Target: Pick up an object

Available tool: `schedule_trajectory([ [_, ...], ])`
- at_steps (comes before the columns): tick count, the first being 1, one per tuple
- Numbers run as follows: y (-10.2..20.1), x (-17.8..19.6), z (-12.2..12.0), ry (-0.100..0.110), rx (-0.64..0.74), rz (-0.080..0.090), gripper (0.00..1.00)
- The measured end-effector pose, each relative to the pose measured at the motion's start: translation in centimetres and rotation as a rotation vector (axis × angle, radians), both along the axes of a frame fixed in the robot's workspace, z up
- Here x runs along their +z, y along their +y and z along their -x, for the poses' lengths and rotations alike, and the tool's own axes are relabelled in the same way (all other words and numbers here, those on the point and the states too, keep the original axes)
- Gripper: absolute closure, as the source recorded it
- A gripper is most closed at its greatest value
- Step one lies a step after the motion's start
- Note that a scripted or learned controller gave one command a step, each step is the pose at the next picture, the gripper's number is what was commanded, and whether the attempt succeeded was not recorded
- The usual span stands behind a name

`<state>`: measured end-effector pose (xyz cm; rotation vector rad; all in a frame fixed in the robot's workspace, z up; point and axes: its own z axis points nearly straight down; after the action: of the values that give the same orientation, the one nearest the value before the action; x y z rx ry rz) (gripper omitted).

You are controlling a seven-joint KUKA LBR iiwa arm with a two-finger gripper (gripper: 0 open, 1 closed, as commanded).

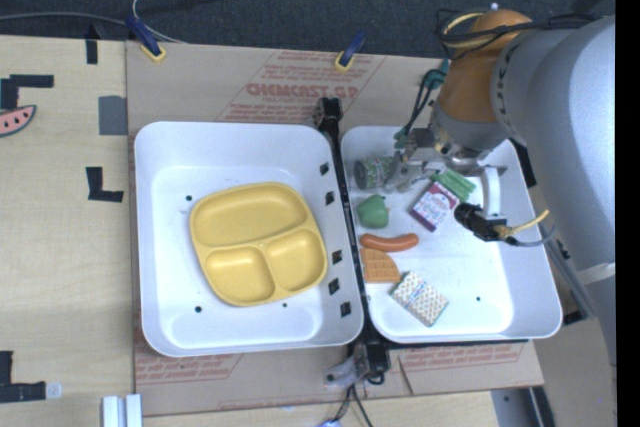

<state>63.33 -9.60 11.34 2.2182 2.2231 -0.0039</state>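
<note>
Can (pixel 372 172) is what we take for the target: a small greenish tin lying on its side in the upper left corner of the right bin (pixel 530 310), close to the wall shared with the other bin. We judge it light, stiff and smooth, so it may roll or slip; a hold across its round body, square to its axis, looks safest to us. The gripper (pixel 405 167) sits just beside it on the right, low in the bin, but we cannot tell how wide it stands or whether anything is in it.

Just below the can lies a green lump (pixel 373 210), rounded and matt, perhaps a soft toy vegetable. Right of that is a small carton (pixel 433 206) with a pink and white printed face, flat and boxy, and a green packet (pixel 457 183) partly under the wrist. Lower down we see a sausage (pixel 388 241), orange-red and glossy, touching a waffle (pixel 379 266) with a gridded top, then a patterned box (pixel 419 299) lying tilted near the front.

In the left bin (pixel 160 215) rests a yellow tray (pixel 258 243) of smooth plastic with three compartments. Both bins are shallow white plastic on a cardboard sheet (pixel 290 90).
</note>
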Motion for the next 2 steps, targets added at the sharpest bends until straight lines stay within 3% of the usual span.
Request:
schedule_trajectory([
  [1,0.0,0.9,0.0,0.001,0.000,-0.001,1.00],
  [2,-1.8,3.2,-2.1,-0.001,0.000,-0.002,1.00],
])
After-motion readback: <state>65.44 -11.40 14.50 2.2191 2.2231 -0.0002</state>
